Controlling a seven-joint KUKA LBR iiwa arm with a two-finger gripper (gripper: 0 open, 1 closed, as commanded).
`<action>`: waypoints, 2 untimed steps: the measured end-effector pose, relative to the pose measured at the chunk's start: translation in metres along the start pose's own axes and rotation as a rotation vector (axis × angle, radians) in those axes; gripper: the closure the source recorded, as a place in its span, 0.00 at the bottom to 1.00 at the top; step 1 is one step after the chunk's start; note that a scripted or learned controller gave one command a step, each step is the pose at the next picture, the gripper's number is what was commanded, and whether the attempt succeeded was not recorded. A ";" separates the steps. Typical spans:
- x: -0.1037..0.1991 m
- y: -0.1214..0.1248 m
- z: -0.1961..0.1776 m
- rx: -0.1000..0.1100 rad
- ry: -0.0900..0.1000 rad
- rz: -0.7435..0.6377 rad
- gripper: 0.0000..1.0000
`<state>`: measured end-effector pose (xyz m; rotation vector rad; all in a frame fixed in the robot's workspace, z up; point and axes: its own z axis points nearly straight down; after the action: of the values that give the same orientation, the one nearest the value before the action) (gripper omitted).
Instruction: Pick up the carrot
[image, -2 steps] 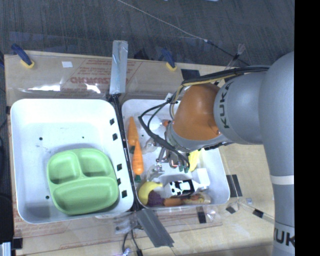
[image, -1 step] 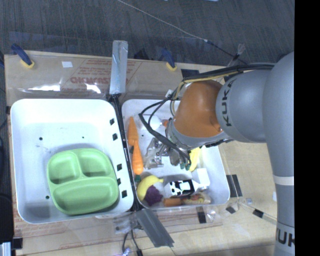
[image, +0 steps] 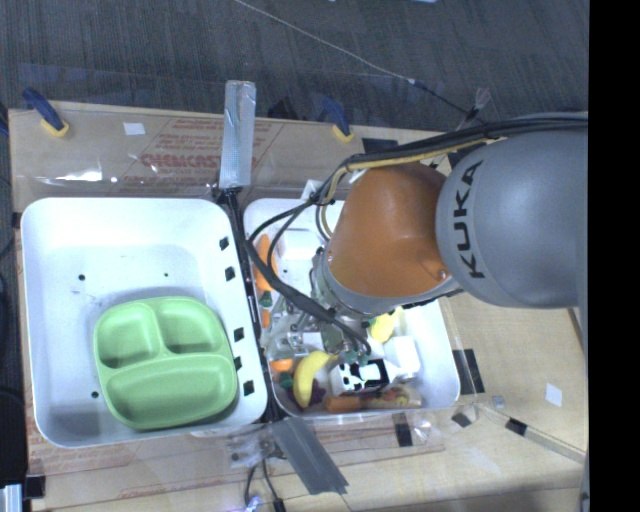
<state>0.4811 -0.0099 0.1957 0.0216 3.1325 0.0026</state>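
Note:
The carrot (image: 261, 258), a thin orange piece with a green bit at its near end, lies along the left wall of the right bin (image: 448, 372). My arm, with its orange band (image: 385, 235), hangs over the middle of that bin and hides much of what is inside. The gripper (image: 312, 335) reaches down below the wrist, just right of the carrot's near end and above a heap of toys. The wrist and cables mostly cover it.
Under the gripper lie a yellow banana (image: 310, 374), a black-and-white toy (image: 360, 376), a white block (image: 401, 354), a small orange piece (image: 285, 366) and a long reddish-brown item (image: 366, 402). The left bin (image: 60, 230) holds a green divided plate (image: 160, 362).

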 end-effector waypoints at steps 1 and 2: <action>0.004 0.014 0.004 0.003 0.009 0.274 1.00; 0.004 -0.006 0.004 0.002 0.011 0.064 1.00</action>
<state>0.4770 -0.0163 0.1919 0.1225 3.1409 -0.0001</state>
